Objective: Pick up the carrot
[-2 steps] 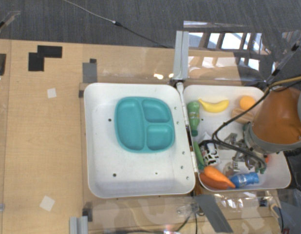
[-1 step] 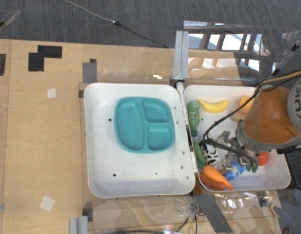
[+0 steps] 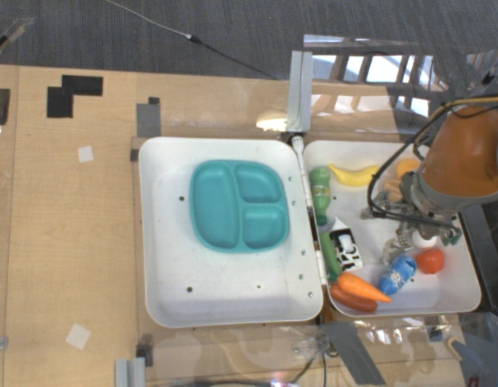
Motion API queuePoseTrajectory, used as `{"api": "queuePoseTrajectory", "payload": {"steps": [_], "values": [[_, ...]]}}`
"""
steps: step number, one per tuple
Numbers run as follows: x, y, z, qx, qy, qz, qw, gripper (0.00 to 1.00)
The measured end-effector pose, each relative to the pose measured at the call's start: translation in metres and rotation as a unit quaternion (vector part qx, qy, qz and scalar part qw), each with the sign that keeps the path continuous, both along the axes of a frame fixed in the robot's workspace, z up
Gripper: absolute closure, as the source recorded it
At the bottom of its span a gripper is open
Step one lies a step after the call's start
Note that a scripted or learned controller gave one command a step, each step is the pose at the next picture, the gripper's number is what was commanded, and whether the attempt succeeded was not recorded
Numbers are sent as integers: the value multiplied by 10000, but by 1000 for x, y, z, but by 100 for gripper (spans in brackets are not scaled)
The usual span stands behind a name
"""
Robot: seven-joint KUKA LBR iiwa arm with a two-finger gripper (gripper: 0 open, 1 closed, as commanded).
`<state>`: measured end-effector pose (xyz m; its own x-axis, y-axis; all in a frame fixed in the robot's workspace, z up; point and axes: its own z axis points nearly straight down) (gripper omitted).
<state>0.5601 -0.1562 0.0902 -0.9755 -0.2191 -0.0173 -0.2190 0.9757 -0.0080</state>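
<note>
We take the right bin [image 3: 466, 297] as our landmark. The carrot [image 3: 363, 286] lies at that bin's near left corner, tip pointing toward the bin's middle, resting on a dark red item [image 3: 351, 301] just beneath it. Beside the carrot's tip we see a blue bottle [image 3: 396, 275], and next to that a red ball [image 3: 430, 260]. A green bottle [image 3: 320, 190] and a black-and-white box [image 3: 345, 250] line the bin's left wall, and a banana [image 3: 354, 174] sits near its far edge. The end effector [image 3: 410, 240] hangs over the bin's middle, just above the blue bottle; we cannot tell how far apart its fingers stand, and nothing shows between them. The left bin [image 3: 164, 297] holds a teal divided plate [image 3: 238, 205].
</note>
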Motion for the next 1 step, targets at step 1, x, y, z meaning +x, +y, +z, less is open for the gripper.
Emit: {"api": "queuePoseTrajectory", "payload": {"steps": [1], "values": [[47, -26, -1, 33, 17, -1429, 9897, 0]]}}
